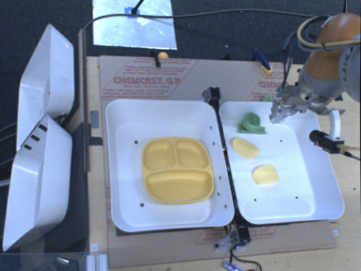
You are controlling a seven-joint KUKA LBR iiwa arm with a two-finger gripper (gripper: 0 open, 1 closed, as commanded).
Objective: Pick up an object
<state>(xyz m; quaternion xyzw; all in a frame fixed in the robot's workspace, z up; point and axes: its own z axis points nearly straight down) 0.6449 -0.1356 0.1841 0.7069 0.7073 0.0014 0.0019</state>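
Over the far edge of the right bin, the pincer hangs just beside a green object; whether its tips are apart or together cannot be told at this slant, and nothing is seen clamped in it. Candidates for the pick all lie in that bin: the green object at the far wall, a pale yellow wedge near the divider, a pale yellow lump closer to the middle; left bin carries a yellow divided plate.

Risks, as judged: the green object sits close to the bin wall, so a descent could strike the rim or trap the piece against it; an off-centre closure may push it aside rather than grip it; the two yellow pieces look low and rounded, likely to slip out of a shallow pinch.

Materials: bins smooth, glossy white plastic with sloped walls; green object lumpy, matte, curled on a flat base; yellow pieces soft-edged, matte, possibly toy food; plate moulded, three compartments, rounded corners; counter covered with printed board.
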